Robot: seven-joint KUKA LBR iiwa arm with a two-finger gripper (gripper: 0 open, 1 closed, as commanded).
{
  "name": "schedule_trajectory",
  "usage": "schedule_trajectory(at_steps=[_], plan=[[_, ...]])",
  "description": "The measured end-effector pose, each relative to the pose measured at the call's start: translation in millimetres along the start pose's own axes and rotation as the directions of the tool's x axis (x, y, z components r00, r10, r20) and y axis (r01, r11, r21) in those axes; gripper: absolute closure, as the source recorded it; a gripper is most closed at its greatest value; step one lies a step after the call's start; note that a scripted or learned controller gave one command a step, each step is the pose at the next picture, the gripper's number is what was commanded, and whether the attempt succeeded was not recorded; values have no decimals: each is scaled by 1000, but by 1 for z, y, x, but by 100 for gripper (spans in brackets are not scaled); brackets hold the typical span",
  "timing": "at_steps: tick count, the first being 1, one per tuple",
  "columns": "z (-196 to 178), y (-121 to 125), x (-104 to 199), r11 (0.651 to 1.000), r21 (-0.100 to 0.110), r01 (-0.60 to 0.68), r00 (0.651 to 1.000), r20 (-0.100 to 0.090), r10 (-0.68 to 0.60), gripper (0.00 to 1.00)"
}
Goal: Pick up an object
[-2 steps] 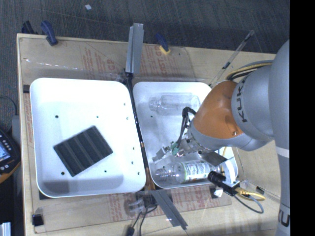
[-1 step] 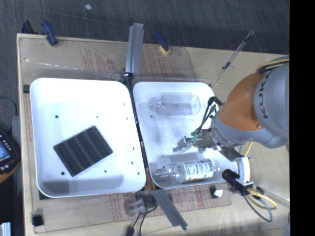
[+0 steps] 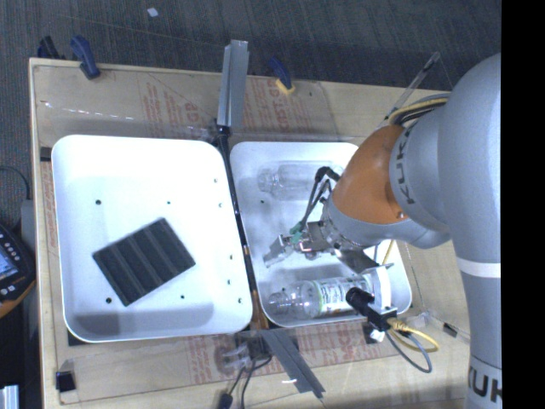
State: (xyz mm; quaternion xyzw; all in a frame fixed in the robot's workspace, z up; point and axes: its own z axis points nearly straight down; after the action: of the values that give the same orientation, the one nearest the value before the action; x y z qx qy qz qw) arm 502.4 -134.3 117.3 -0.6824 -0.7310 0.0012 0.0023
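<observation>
In the right bin (image 3: 252, 220) lie two clear plastic bottles. One bottle (image 3: 285, 180) rests near the far wall. The other bottle (image 3: 313, 299), with a green-and-white label, lies along the near wall. My gripper (image 3: 283, 246) hangs low over the middle of this bin, between the two bottles and touching neither. Nothing shows in its grasp. The grey arm with its orange band (image 3: 370, 186) covers the bin's right part.
The left bin (image 3: 77, 169) holds a dark ribbed rectangular pad (image 3: 143, 260), lying flat and turned at an angle. A grey metal bar (image 3: 232, 83) stands at the far side between the bins. Blue clamps (image 3: 83, 55) grip the bench's far edge.
</observation>
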Motion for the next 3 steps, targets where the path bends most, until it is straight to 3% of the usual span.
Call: schedule_trajectory(at_steps=[2,3], plan=[[-7,69,-27,1000,-3,-17,1000,0,17,0],[-10,149,-22,995,15,-101,995,4,101,0]])
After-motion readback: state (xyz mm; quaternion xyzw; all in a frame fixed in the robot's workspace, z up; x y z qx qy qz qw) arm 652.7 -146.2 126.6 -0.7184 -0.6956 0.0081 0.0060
